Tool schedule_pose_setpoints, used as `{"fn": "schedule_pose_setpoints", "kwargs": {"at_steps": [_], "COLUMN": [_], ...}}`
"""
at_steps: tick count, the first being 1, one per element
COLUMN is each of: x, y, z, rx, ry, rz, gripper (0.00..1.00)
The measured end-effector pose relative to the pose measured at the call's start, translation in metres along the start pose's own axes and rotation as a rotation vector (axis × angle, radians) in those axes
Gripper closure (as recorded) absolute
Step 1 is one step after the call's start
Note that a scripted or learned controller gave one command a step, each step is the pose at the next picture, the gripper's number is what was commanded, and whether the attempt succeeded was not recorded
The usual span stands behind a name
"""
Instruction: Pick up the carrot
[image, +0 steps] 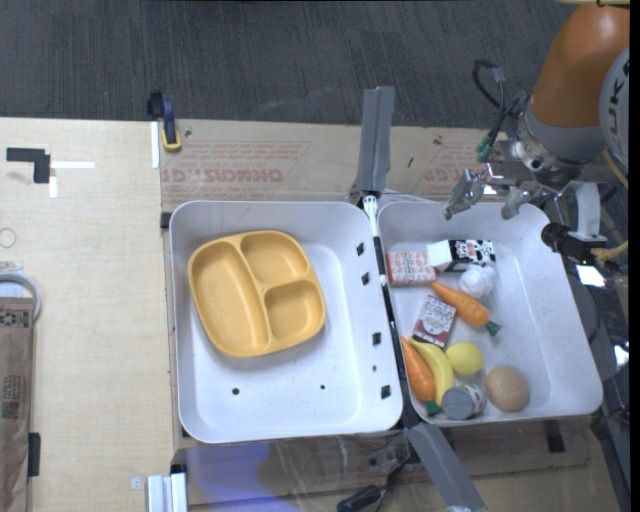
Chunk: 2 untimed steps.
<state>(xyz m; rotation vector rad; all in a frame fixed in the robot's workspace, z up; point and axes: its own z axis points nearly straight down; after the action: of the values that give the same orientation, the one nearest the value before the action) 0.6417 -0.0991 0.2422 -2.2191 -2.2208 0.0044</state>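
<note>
Camera view
Gripper (487, 196): open and empty, above the right bin's (560, 330) far edge.
Carrot (461, 303): lying mid-bin; a second carrot (419, 369) by the left wall.
Progress: nothing grasped; reach, grip and lift all remain.

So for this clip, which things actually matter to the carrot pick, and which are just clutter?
Part of the job:
- two carrots, one mid-bin, one at the bin's left wall
- end effector, above the right bin's far edge
- right bin

Lying about:
- yellow divided plate in the left bin
- banana
- lemon
- brown egg-shaped item
- small cartons
</note>
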Motion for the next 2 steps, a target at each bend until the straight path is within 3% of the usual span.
{"fn": "schedule_pose_setpoints", "kwargs": {"at_steps": [1,2], "x": [-0.017,-0.011], "y": [-0.056,-0.093], "z": [0.099,0.147], "rx": [0.001,-0.009], "ry": [0.001,0.002], "rz": [-0.019,0.304], "gripper": [0.0,0.0]}}
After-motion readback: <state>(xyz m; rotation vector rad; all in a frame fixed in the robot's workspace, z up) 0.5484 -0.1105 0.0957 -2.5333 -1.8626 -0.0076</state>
